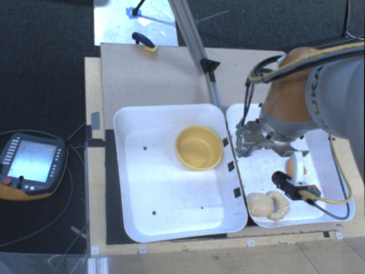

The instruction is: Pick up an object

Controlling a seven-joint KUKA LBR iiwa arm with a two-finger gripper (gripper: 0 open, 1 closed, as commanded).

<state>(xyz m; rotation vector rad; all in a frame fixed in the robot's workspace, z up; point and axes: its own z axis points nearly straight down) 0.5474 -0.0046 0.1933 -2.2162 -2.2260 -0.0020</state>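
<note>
Seeing a yellow bowl sitting upright in the left bin, nearer that bin's right wall than its left. Finding the gripper just right of the bowl, across the wall dividing the bins, hanging over the left part of the right bin. Not managing to tell whether gripping anything or how wide standing, with the wrist and grey arm covering it from above. Spotting a pale lumpy thing right of the bowl and lower in the view, lying in the right bin, apart from the gripper. Noting a small orange and white thing farther right of the bowl, partly hidden by the robot's own parts. Catching a control pad well left of the bowl, off the bench, and a metal pole slanting away above the bowl.
</note>
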